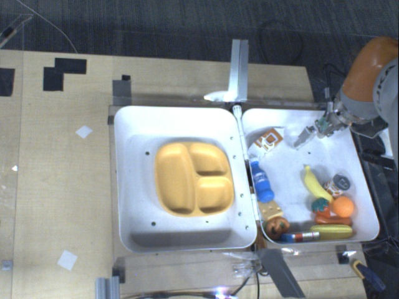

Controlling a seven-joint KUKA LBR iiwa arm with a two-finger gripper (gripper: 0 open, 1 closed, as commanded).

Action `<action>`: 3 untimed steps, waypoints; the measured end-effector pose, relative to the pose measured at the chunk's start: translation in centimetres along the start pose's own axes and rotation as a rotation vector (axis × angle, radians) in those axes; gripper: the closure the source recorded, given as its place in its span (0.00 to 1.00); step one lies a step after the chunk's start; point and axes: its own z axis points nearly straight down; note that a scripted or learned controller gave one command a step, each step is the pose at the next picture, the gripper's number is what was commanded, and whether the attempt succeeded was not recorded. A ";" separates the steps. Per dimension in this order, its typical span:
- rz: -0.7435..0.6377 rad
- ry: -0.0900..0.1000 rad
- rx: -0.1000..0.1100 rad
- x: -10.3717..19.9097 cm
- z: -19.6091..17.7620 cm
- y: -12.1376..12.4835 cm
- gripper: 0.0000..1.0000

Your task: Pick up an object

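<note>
Camera view: claw [310, 134] sits at the upper right of the frame, over the top of the right bin [371, 220], nothing visibly between its tips; whether it is open cannot be told. Likely it is poised to descend. Candidates lie below it: carton [269, 139] to its left, blue bottle [261, 184], banana [315, 184], orange [343, 206] in the lower corner. Left bin [128, 185] holds a yellow tray [192, 177].

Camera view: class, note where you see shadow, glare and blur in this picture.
Camera view: soft shadow lies along the near inside wall of the left bin below the yellow tray; bright glare shows on the bench edge at the bottom; the gripper and the small things in the right bin look blurred, so fine detail is lost.
</note>
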 end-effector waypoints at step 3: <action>-0.428 -0.013 -0.009 2.8 0.0 -6.4 0.00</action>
